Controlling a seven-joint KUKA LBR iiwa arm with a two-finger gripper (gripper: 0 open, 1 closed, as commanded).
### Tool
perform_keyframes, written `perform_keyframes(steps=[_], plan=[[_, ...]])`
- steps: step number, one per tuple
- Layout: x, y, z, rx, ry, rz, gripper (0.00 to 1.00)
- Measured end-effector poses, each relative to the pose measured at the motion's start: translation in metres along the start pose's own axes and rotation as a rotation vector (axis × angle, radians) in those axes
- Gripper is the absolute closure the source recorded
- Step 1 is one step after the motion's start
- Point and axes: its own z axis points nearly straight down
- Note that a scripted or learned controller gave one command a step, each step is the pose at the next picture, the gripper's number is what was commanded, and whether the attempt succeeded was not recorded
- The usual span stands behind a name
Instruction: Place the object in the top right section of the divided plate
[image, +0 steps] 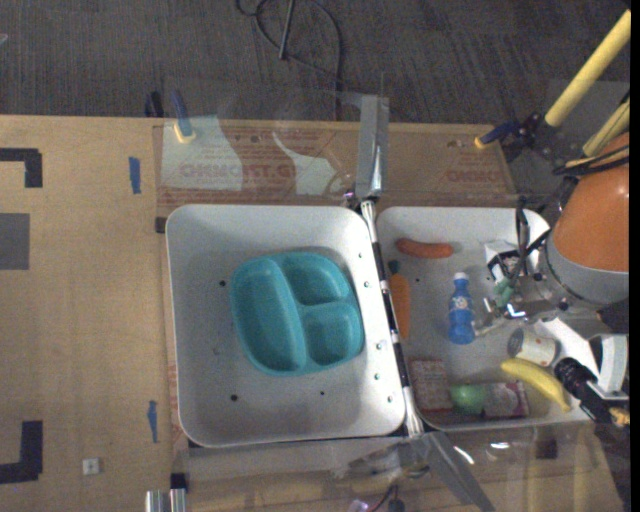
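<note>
A teal divided plate (297, 312) lies in the left bin (200, 250), with one large section on its left and two smaller ones on its right; all three sections look bare. My gripper (503, 305) hangs over the right bin (440, 222), just right of a blue bottle (460, 310). I see nothing held in it. The arm's orange band (600, 225) is at the right edge.
The right bin also holds a red sausage (425, 248), an orange carrot (400, 305), a banana (535, 383), a green round item (467, 398), a flat packet (430, 380) and a white cup (535, 348). A metal divider (385, 310) separates the bins.
</note>
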Motion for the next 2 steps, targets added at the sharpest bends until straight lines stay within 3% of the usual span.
perform_keyframes(steps=[1,2], plan=[[0.018,0.002,-0.021,0.0,0.0,-0.025,1.0],[-0.013,-0.002,0.034,0.0,0.002,-0.629,1.0]])
